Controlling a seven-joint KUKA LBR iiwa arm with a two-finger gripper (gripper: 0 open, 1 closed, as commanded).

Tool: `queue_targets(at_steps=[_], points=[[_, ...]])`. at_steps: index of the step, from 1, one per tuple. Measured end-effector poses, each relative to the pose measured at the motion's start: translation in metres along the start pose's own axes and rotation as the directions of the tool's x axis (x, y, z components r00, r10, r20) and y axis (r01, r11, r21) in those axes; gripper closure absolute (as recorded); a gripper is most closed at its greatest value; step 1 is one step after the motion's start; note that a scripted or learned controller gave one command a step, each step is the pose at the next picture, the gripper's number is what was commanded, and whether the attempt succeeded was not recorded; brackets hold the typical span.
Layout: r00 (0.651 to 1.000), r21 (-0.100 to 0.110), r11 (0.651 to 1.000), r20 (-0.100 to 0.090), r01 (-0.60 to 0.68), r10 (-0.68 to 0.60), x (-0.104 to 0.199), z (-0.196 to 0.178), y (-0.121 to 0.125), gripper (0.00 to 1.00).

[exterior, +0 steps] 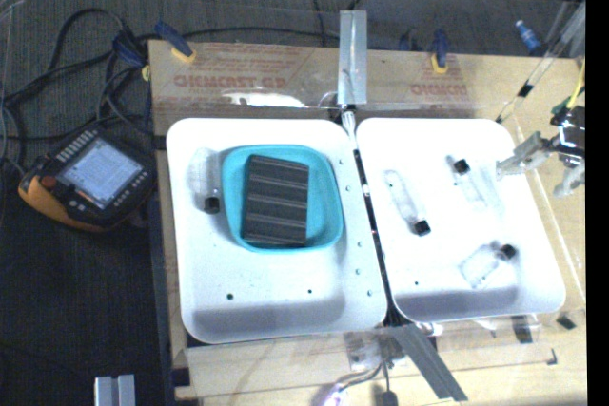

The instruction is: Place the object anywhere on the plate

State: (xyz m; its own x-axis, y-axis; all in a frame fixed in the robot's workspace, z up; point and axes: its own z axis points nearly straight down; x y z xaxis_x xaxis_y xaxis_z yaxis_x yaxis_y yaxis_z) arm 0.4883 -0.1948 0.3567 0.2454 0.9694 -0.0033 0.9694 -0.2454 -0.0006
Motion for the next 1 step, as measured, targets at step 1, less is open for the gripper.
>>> queue_targets(at_steps=[1], points=[[0.993, 0.002, 0.993, -0.001, -0.115, 0.115, -0.0224, 0.0092, 0.0015, 0.0]])
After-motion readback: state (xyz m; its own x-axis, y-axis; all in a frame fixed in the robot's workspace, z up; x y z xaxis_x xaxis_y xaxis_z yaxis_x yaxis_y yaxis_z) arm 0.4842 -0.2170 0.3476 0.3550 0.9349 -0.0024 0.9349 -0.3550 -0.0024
